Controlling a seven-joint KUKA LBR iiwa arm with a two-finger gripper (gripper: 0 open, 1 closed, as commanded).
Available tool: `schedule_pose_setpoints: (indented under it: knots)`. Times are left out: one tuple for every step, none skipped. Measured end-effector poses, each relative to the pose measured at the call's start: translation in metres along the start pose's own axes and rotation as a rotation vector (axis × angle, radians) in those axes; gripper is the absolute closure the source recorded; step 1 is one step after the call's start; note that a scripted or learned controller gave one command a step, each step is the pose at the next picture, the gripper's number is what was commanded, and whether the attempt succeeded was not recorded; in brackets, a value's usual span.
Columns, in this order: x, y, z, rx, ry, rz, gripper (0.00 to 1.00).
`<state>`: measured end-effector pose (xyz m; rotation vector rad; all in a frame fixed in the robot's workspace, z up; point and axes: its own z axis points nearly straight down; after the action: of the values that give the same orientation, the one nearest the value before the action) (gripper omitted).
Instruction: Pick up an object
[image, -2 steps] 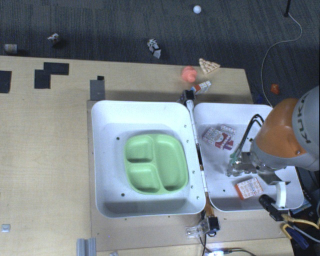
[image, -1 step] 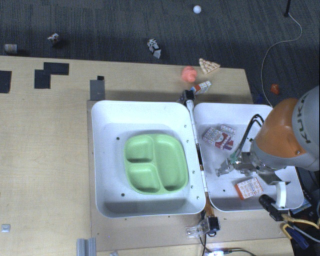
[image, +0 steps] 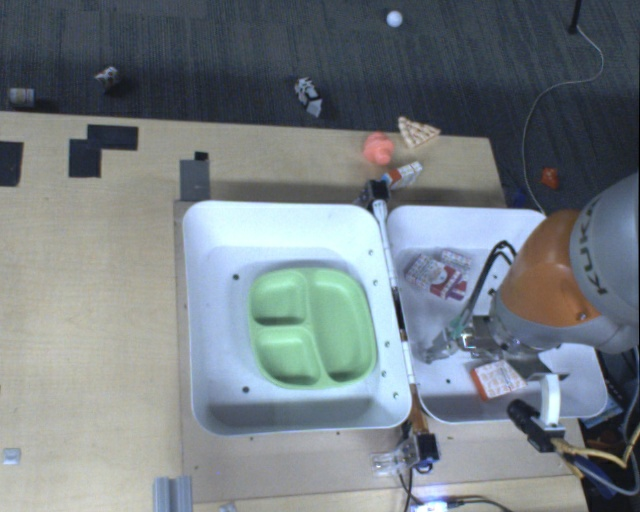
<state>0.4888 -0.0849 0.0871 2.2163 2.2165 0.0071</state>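
Note:
The right bin (image: 430, 225) holds a clear packet with red and white print (image: 437, 272) near its back and a small orange and white packet (image: 496, 379) near its front. My gripper (image: 440, 349) is low in this bin, left of the orange and white packet and in front of the clear one. The grey and orange arm (image: 550, 285) covers the bin's right side. I cannot make out anything held between the fingers.
The left bin (image: 215, 300) holds a green sectioned tray (image: 312, 326). Behind the bins on the bench lie a pink ball (image: 378, 149), a wedge-shaped item (image: 418, 131) and a small tube (image: 404, 176). Cables hang at the bench's front edge.

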Motion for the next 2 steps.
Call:
schedule_pose_setpoints:
  knots:
    - [0.000, 0.003, -0.011, -0.007, 0.000, -0.001, 1.00]
    - [-0.122, 0.033, -0.002, 0.004, -0.001, -0.002, 1.00]
